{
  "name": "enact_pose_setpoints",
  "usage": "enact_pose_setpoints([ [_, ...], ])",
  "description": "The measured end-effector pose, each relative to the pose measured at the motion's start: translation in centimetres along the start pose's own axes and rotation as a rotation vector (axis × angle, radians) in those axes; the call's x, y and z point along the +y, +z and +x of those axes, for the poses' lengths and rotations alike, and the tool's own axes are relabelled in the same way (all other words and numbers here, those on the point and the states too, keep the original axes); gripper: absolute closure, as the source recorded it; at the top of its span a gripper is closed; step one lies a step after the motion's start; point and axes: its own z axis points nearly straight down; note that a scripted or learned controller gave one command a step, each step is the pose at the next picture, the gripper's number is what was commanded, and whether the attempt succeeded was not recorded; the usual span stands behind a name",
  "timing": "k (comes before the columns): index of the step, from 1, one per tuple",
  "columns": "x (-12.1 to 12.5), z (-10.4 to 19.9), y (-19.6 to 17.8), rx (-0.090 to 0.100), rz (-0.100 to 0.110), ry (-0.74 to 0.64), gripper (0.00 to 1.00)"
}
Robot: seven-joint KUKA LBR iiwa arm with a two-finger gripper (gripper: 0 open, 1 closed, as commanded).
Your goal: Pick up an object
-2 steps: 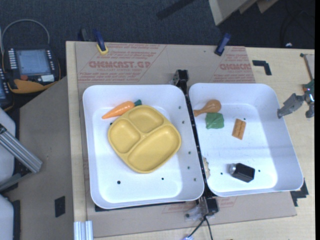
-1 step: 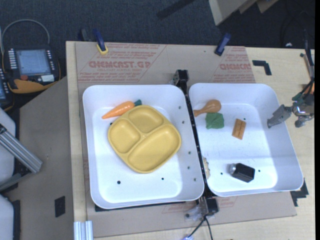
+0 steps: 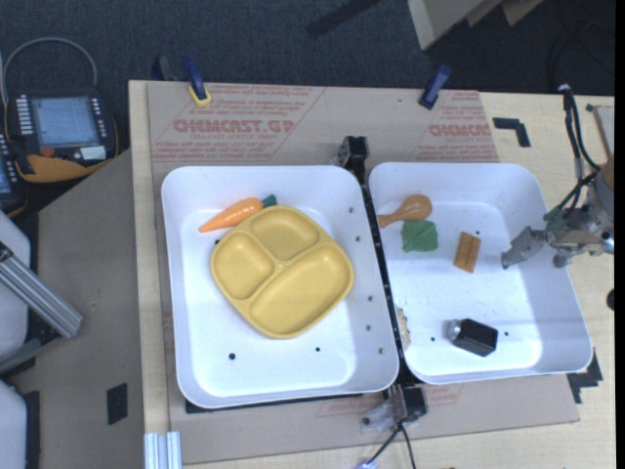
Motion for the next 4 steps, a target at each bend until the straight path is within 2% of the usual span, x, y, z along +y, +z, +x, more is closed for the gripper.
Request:
enact_pose_setpoints([
  [1, 0.9, 0.3, 5.7, 0.000, -0.002, -0.001, 0.00],
  [2, 1.0, 0.2, 4.3, -0.004, -0.009, 0.000, 1.00],
  [3, 1.8, 0.6, -1.8, -0.007, -0.016, -0.002, 1.00],
  [4, 2.4, 0.1, -6.3, -0.007, -0.015, -0.001, 1.00],
])
